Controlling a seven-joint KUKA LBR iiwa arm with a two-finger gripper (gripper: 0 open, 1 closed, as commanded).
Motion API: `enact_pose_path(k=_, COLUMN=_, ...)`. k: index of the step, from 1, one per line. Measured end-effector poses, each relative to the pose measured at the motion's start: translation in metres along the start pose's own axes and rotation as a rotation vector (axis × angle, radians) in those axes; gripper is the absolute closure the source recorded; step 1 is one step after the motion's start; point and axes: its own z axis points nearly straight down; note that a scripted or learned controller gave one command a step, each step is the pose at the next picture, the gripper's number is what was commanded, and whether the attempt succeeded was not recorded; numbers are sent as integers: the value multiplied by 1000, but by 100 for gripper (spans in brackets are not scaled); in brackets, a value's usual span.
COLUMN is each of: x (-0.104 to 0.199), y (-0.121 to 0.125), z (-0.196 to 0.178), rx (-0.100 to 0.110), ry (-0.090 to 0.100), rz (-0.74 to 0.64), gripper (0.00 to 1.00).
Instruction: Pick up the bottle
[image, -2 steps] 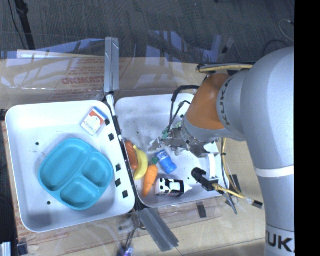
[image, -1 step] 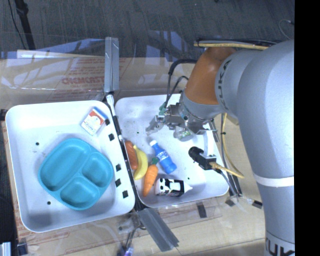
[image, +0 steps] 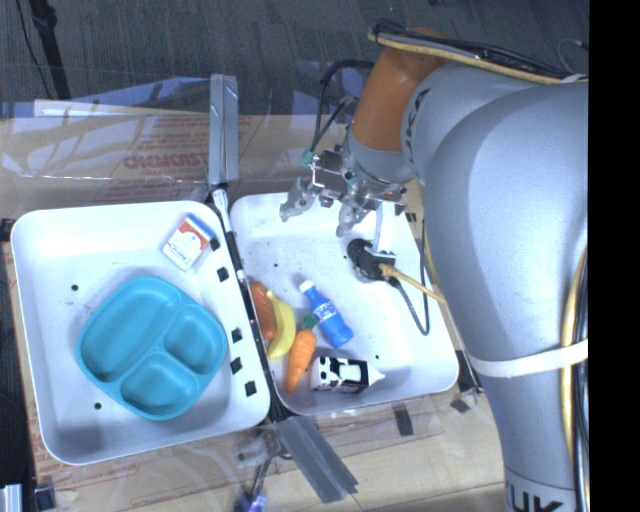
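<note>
Bottle (image: 326, 316) lies on its side in the right bin (image: 425, 375), just beside the banana (image: 283, 326) and carrot (image: 299, 360), white cap toward the bin's far wall. Gripper (image: 325, 212) hovers over that far wall, well apart from the bottle; fingers apart, nothing between them. Bottle probably light, smooth plastic, prone to roll; take hold across the blue mid-body.

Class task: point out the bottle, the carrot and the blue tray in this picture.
bottle (image: 325, 316): camera view, middle of its blue body.
carrot (image: 299, 359): camera view, middle of its orange length.
blue tray (image: 150, 345): camera view, ridge between its compartments.
</note>
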Motion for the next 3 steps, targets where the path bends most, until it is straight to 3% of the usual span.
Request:
enact_pose_path(k=1, x=-43, y=-103, z=102, rx=3, ry=1, rz=-269, gripper=0)
enact_pose_path(k=2, x=-43, y=-103, z=92, rx=3, ry=0, rz=-273, gripper=100)
enact_pose_path(k=3, x=-48, y=-85, z=-17, rx=-2, ry=0, rz=-292, gripper=100)
